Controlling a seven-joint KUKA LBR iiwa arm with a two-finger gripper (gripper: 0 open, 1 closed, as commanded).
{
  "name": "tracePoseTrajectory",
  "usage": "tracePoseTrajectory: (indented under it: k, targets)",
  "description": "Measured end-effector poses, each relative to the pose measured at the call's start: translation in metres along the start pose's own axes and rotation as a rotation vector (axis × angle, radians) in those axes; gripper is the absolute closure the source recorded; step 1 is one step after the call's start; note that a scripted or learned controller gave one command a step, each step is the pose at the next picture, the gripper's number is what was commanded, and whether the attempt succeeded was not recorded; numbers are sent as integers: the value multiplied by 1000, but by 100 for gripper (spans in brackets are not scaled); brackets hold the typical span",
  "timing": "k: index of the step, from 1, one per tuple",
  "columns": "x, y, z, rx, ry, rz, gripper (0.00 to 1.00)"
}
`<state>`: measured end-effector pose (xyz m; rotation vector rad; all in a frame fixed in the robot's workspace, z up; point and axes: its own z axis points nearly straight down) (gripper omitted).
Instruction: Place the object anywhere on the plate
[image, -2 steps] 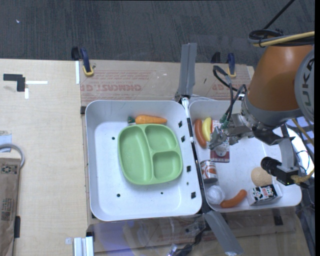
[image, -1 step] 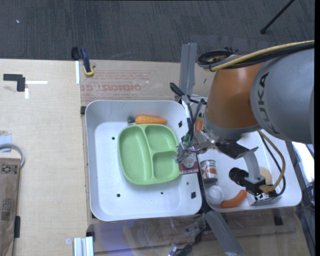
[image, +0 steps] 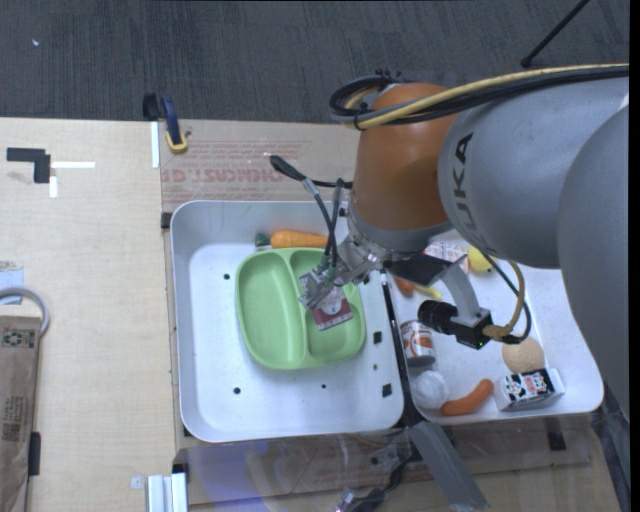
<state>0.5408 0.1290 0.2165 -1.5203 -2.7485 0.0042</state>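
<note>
The gripper (image: 325, 285) hangs over the right half of the green plate (image: 272, 315) in the left bin (image: 205, 380). Right under its tips a small reddish packet (image: 333, 315) lies on the plate; whether the tips pinch it cannot be told. A carrot (image: 297, 239) lies just beyond the gripper

The plate (image: 272, 320) looks like smooth green plastic with a soft sheen. The white bin (image: 200, 330) under it seems matt plastic (faintly scuffed, perhaps). The bench (image: 80, 300) shows pale wood grain, unpolished. The arm (image: 540, 150) wears glossy grey and orange shells.
</note>
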Motion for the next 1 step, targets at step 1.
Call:
tracePoseTrajectory:
  k: [1]
  targets:
    - [0, 0, 0, 0, 0, 0, 0]
